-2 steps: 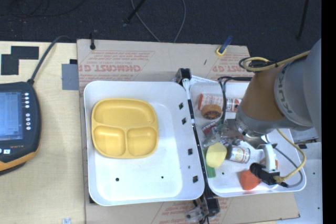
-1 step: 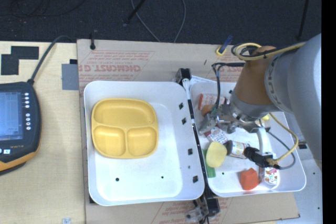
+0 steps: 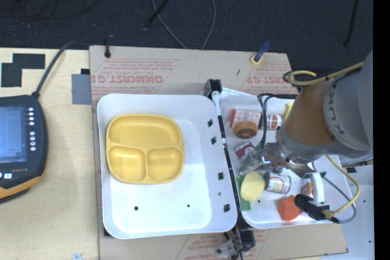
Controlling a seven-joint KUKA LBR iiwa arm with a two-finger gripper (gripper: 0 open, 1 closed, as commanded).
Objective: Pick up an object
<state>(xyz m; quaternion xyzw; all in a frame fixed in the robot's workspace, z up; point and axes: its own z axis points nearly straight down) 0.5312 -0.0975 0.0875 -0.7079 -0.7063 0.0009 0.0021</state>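
I see my hand (image 3: 261,161) low in the right bin (image 3: 277,219); its grip I cannot tell. Just below it sits a smooth, rounded yellow fruit (image 3: 251,187).

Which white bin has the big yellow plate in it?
The left bin holds the yellow divided plate. The right bin has small items instead.

Gripper (image 3: 259,160) hangs low over the right bin (image 3: 259,219), a yellow-green ball (image 3: 251,186) just below it, a can (image 3: 245,121) beyond it, and the yellow tray (image 3: 145,148) well off left.
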